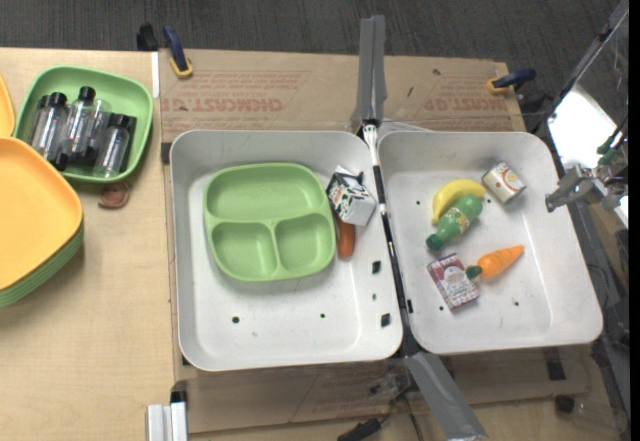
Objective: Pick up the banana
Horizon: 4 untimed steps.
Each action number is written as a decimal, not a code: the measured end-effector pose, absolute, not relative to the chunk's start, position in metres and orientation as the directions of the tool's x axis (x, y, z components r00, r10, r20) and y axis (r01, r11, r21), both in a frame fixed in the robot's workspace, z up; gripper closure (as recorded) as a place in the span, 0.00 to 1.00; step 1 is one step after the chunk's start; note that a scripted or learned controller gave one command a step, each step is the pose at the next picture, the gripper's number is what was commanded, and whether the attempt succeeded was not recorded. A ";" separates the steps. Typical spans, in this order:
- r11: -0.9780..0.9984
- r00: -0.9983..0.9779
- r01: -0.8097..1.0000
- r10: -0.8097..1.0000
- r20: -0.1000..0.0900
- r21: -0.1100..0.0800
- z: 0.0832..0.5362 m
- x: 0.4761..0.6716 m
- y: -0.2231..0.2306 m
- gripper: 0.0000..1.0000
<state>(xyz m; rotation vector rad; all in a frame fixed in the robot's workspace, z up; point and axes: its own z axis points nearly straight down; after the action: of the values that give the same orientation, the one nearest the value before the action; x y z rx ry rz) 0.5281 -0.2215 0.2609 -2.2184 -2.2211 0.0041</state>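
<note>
The yellow banana (455, 195) lies in the right bin (530, 324), in its upper middle, curved over the top of a green bottle (455, 225) that touches it. My gripper (578, 188) is at the right rim of that bin, well to the right of the banana and apart from it. Nothing shows in it.
A small can (503, 182) sits just right of the banana, with a carrot (498, 261) and a pink packet (453, 282) below. The left bin (200, 319) holds a green divided plate (270, 221), a black-and-white carton (350, 197) and a brown piece (346, 242).
</note>
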 end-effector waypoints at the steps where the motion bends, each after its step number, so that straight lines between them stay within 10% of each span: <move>1: -0.383 0.383 0.924 0.924 -0.001 -0.006 0.237 0.488 -0.180 0.00; 3: -0.788 0.788 0.616 0.616 -0.006 -0.003 0.190 0.498 -0.085 0.00; 4: -0.824 0.824 0.567 0.567 -0.005 -0.002 0.185 0.589 -0.107 0.00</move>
<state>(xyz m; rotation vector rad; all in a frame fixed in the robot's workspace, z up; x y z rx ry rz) 0.5889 -0.1075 0.1853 -2.9993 -0.9330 0.0091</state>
